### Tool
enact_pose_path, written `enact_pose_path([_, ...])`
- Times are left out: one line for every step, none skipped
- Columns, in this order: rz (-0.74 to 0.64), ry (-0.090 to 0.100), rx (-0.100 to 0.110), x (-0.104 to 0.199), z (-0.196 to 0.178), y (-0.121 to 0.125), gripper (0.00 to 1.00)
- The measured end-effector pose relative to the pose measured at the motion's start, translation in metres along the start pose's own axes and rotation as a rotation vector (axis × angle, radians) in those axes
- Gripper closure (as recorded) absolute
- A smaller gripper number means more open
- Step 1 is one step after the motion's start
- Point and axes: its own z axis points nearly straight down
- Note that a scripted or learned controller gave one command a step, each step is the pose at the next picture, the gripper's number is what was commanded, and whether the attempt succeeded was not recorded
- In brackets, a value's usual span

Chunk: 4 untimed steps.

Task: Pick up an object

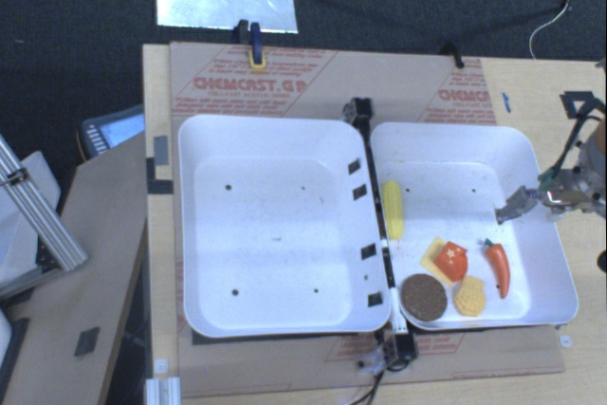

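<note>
Over the right edge of the right bin (pixel 531 156) hangs the gripper (pixel 520 202), coming in from the right side of the view. Its grey tip sits just inside the bin's right wall, above bare white floor. Whether it is spread or pressed together I cannot tell, since the tip is small and blurred. Nothing shows between its parts.

All the things to pick lie in the right bin, mostly toward its near half. A yellow corn cob (pixel 392 209) lies lengthwise along the left wall, next to the divider between the bins. Toward the near edge sits a round brown disc with a pale rim (pixel 423 296), close to the bin's near left corner. Just right of it lies a yellow waffle-like piece (pixel 469 297). Above these, a red piece (pixel 452 260) rests on a flat yellow wedge (pixel 434 256), overlapping it. An orange carrot with a green top (pixel 498 267) lies to the right of the red piece, pointing toward the near edge, and is the thing nearest the gripper, though apart from it.

The left bin (pixel 275 223) stands beside the right one, the two touching along a dark strip of clips. Both rest on a brown board with red lettering (pixel 313 76) on the bench (pixel 114 204).
</note>
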Motion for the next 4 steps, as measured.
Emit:
enact_pose_path([-0.001,-0.001,-0.005,0.033,0.099,-0.025,0.0])
enact_pose_path([-0.009,0.0,-0.002,0.053,0.109,0.039,0.0])
enact_pose_path([-0.009,0.0,-0.004,0.074,0.109,0.098,0.0])
enact_pose_path([-0.01,0.003,-0.012,0.074,0.095,0.099,1.0])
